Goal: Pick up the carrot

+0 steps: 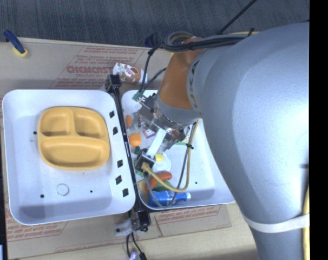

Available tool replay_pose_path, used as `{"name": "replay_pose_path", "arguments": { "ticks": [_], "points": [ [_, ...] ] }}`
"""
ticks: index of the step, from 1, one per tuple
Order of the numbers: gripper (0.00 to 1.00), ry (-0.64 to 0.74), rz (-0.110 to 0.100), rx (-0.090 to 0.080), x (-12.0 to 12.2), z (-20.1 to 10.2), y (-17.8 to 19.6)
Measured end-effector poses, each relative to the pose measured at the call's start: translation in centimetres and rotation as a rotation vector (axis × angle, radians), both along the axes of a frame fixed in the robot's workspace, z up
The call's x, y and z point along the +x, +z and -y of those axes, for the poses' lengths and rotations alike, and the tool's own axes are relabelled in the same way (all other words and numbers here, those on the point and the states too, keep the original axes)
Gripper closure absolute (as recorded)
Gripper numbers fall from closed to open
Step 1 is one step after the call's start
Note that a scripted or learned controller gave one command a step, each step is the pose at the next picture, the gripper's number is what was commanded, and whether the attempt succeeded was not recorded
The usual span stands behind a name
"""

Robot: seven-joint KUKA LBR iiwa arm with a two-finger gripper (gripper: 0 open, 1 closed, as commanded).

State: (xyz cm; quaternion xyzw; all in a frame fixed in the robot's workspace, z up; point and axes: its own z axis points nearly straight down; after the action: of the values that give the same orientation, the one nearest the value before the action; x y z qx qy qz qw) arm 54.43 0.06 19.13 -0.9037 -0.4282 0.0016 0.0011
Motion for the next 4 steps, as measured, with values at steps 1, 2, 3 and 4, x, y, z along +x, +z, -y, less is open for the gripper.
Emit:
{"name": "replay_pose_path", "arguments": {
  "ticks": [1, 2, 3, 4],
  "points": [
    [1.0, 0.007, -0.004, 0.002, 0.0, -0.1, 1.0],
    [1.0, 0.307, -0.004, 0.002, -6.5, -6.4, -0.1],
    [1.0, 0.439, 0.002, 0.0, -1.8, -3.0, 11.5],
    [1.0, 0.474, -0.003, 0.002, -6.6, -4.3, 3.8]
  ]
}}
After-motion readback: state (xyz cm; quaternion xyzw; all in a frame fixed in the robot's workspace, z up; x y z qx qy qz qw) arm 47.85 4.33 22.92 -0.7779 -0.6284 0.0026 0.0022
